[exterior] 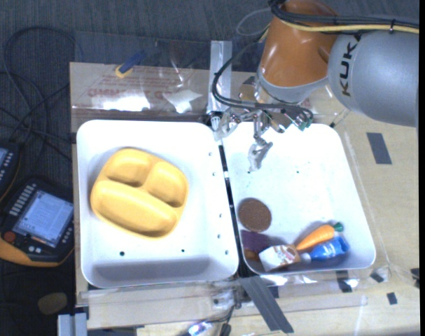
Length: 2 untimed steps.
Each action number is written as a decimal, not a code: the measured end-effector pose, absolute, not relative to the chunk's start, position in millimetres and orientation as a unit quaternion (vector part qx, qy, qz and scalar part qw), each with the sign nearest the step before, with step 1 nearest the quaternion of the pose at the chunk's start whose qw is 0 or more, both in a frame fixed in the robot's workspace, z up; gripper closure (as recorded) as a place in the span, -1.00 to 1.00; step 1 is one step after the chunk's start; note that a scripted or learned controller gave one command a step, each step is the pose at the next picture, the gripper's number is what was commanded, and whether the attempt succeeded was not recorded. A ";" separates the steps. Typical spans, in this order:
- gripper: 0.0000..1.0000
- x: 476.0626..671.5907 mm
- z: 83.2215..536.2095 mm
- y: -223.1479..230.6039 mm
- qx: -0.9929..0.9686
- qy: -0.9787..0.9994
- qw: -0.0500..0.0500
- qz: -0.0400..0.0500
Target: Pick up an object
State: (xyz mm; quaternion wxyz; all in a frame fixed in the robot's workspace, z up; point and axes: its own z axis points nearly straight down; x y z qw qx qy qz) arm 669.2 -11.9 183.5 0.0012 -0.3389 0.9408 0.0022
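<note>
My gripper [258, 152] hangs over the back left part of the right bin [307, 166], under the orange band of the arm. Nothing shows between its fingers. Below it in that bin lies a brown round disc [255, 214]. Toward the front of the same bin lie an orange carrot [316, 236], a blue bottle [328, 249] and a small white packet with a dark red end [276, 255]. A large yellow bread-like lump [138, 190] fills the middle of the left bin [93, 257].
A clear plastic sheet with a blue item [131, 61] lies behind the left bin. Handheld controllers [30, 219] and cables sit on the floor at the left. A metal divider rail [227, 187] runs between the bins.
</note>
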 end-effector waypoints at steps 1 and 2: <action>-1.00 669.6 219.2 -19.5 -0.470 0.883 0.002 0.002; -1.00 660.3 222.7 2.4 -0.512 0.859 0.001 0.001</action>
